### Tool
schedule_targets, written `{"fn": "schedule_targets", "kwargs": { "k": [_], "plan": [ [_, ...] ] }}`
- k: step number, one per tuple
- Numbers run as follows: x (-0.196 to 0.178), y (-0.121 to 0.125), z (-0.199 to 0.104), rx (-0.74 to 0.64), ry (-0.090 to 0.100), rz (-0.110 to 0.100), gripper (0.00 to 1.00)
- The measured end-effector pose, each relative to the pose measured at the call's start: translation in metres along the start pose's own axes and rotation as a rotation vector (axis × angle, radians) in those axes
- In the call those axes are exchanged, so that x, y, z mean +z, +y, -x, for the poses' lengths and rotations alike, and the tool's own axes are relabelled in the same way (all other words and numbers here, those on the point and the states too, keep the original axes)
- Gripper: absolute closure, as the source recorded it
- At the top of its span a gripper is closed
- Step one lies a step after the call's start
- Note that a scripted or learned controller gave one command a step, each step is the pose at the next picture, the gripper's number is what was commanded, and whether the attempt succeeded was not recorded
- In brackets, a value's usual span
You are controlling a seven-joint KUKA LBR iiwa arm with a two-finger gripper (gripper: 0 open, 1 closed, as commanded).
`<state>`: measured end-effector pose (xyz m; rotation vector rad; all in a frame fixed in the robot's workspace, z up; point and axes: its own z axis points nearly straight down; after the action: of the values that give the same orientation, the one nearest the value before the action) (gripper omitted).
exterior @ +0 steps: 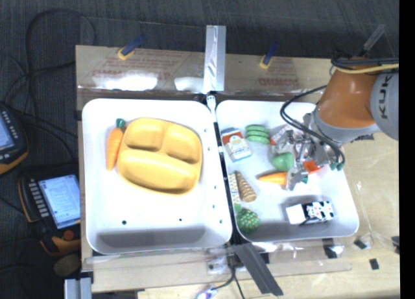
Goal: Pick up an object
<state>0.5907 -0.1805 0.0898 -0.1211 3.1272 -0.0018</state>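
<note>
White moulded plastic, two shallow bins side by side on the brown board counter, a metal divider post at their shared rim.

Left white bin: one large yellow sectioned plastic tray, lying near the far-left corner; one small orange toy carrot with green top, touching the tray's left edge.

Right white bin: red-and-blue small carton; green ribbed toy vegetable; tan speckled cone-shaped toy; green knobbly toy like broccoli; black-and-white box near the front right; orange toy carrot lying flat; green rounded plastic piece.

Arm: grey with orange band, reaching in from the right, wrist over the right bin. Tool set low among the clutter, just beside the green rounded piece and the flat carrot. Spread or pressed together: cannot tell, wiring and small parts obscure it; nothing is visibly pinched.

Judgement: the low placement suggests a pick attempt on that central cluster, where crowding makes a clean grasp doubtful.
</note>
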Motion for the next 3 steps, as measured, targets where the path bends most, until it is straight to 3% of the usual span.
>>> {"fn": "schedule_targets", "kwargs": {
  "k": [1, 2, 3],
  "plan": [
    [-0.001, 0.062, -0.027, -0.009, -0.001, -0.001, 0.00],
    [-0.001, 0.079, -0.016, 0.034, -0.001, -0.003, 0.00],
    [0.001, 0.034, 0.051, -0.322, 0.023, 0.011, 0.00]
  ]
}}
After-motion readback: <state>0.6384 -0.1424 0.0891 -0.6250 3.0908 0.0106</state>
